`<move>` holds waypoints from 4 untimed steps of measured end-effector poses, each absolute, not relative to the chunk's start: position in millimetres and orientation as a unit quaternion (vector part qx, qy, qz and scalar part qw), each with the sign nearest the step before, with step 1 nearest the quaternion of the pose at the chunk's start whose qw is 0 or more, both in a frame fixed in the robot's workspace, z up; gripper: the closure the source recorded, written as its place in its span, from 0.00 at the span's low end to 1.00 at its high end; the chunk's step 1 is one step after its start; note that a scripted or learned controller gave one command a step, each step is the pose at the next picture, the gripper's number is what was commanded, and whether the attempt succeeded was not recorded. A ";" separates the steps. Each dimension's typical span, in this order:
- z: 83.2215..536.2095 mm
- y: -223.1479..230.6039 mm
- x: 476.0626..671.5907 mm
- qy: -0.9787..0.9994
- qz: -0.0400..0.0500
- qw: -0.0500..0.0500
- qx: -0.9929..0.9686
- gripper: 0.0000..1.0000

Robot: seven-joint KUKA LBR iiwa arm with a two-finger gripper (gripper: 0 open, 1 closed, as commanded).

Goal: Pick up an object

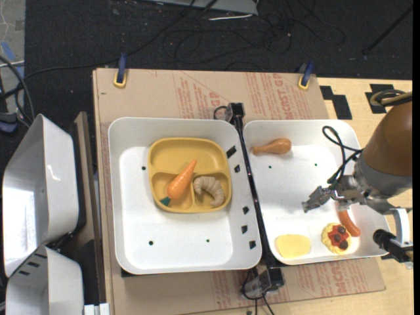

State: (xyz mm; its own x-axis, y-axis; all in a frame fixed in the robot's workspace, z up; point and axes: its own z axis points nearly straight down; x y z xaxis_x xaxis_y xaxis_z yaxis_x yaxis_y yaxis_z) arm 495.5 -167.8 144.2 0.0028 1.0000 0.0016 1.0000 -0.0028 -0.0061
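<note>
My gripper (317,199) hangs low over the middle of the right bin (289,176), pointing left, with bare white floor under its tip. Just right of it lies a red-orange sausage (350,223). A small round tart with red topping (337,237) lies right below the sausage. A pale yellow disc (293,245) rests near the bin's front edge, and a brown drumstick (273,147) lies near its back edge. Nothing is seen held at the gripper's tip.
The left bin (131,235) holds a yellow divided plate (157,151) with an orange carrot (182,180) and a pale shrimp (210,189) in its compartments. A black divider with clips (248,189) runs between the bins. The arm's cable (336,140) loops over the right bin's back right.
</note>
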 end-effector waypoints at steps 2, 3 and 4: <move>103.3 -167.2 495.8 -0.706 0.000 0.000 -0.708 1.00; 165.0 -168.9 491.7 -0.708 -0.001 -0.003 -0.706 1.00; 218.7 -165.5 502.9 -0.709 -0.001 -0.003 -0.706 1.00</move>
